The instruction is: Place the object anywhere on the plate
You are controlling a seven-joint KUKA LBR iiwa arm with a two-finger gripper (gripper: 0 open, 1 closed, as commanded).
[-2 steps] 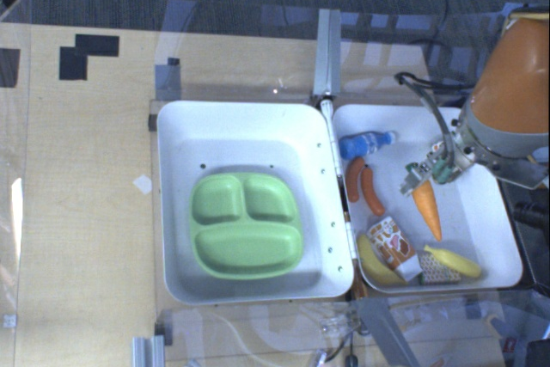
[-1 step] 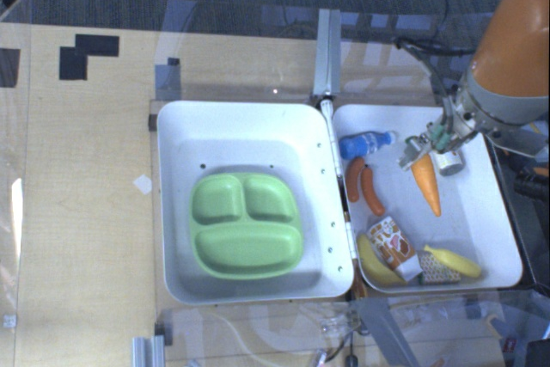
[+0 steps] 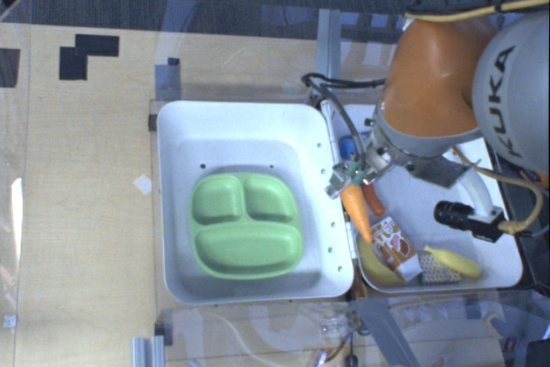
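I am watching the hand (image 3: 351, 176) pinching the top of the carrot (image 3: 356, 211), which is hanging over the seam between the bins, right of the plate (image 3: 247, 224); it is looking light, stiff and smooth, so that end grip may be slipping.

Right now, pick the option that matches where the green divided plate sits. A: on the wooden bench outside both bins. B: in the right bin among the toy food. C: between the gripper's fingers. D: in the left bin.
D: the green divided plate lies flat on the floor of the left bin, apart from the carrot at the right bin's edge.
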